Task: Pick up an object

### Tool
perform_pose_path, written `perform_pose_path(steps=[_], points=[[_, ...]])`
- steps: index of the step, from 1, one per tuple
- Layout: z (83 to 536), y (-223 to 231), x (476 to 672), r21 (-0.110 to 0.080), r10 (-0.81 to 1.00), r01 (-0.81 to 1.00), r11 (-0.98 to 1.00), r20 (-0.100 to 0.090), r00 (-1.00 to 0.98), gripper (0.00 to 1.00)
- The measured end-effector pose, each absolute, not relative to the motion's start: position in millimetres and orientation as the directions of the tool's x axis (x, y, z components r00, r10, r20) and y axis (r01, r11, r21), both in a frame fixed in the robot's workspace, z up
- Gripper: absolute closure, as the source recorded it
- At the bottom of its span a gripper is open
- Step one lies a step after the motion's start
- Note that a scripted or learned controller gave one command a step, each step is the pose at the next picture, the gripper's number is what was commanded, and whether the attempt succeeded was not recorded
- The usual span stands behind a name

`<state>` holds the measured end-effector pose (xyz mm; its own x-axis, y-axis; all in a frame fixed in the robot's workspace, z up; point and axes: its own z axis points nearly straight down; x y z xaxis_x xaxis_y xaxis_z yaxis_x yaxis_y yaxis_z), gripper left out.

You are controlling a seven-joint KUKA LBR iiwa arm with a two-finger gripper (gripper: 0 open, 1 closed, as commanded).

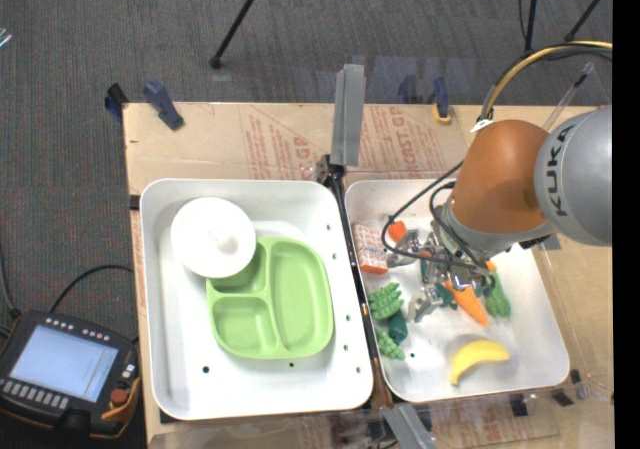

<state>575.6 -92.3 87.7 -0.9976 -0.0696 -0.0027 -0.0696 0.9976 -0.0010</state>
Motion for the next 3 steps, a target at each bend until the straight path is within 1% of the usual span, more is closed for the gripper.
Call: perform_pose_path(steps=[1,2,3], points=[[97.7,-89.6,576.9,0.000,-0.077,-0.077,0.997,-0.006,-0.997,1.00],[287.1,-93.3,622.3,-0.003,-0.086,-0.086,0.996,-0.017,-0.996,1.00],[290.5,-92.4,621.7,0.001,-0.087,-0.087,0.996,-0.008,-0.996,1.00]])
